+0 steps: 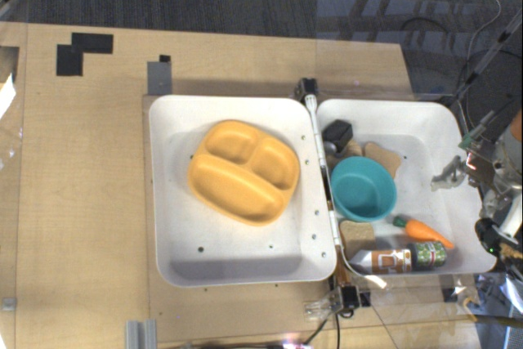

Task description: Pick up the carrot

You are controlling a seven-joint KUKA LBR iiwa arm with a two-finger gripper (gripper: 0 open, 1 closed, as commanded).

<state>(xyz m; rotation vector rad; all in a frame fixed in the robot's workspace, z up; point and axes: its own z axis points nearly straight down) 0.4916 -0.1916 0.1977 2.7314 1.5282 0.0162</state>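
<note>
Camera view: carrot (pixel 422 230) lies lower right, between teal bowl (pixel 364 189) and bottle (pixel 400 258). Gripper (pixel 451 173) sits at right edge; grip state unclear.

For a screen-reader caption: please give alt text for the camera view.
A small orange carrot with a green top lies in the right white bin, between a teal bowl and a brown bottle. A yellow divided plate sits in the left white bin.
</note>
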